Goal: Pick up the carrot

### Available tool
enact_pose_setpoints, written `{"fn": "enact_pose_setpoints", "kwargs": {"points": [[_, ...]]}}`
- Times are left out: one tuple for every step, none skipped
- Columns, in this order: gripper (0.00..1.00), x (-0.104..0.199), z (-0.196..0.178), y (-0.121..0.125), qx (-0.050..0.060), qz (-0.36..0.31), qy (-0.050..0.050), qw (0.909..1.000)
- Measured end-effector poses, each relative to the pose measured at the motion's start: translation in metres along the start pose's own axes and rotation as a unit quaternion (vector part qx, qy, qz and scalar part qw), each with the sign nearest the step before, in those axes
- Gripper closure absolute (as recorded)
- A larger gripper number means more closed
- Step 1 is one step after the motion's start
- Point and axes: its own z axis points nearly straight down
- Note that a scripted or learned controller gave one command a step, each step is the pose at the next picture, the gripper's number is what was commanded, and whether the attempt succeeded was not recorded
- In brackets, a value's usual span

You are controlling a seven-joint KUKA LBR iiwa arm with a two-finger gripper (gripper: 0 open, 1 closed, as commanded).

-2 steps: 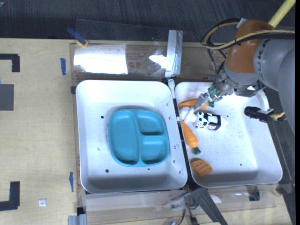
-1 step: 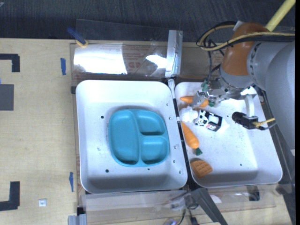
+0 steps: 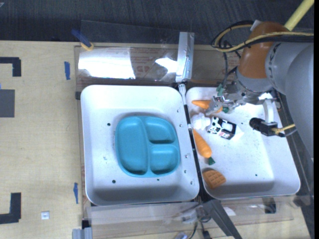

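The carrot [image 3: 201, 142] is orange with a green stub at its near end. It lies slantwise along the left wall of the right bin [image 3: 259, 180]. My gripper [image 3: 219, 105] is low over the far left part of that bin, beyond the carrot and apart from it. A second, smaller orange piece [image 3: 200, 104] lies just left of the gripper, close to its tip; whether they touch is unclear.
A black and white object [image 3: 222, 128] lies between the gripper and the carrot. A brown waffle-like piece [image 3: 214, 178] sits at the right bin's near left corner. The left bin [image 3: 94, 133] holds a teal divided plate [image 3: 125, 153].
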Motion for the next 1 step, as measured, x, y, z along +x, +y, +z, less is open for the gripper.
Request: {"fn": "enact_pose_setpoints", "kwargs": {"points": [[1.0, 0.0728, -0.0875, 0.0065, 0.003, 0.214, 0.004, 0.9768]]}}
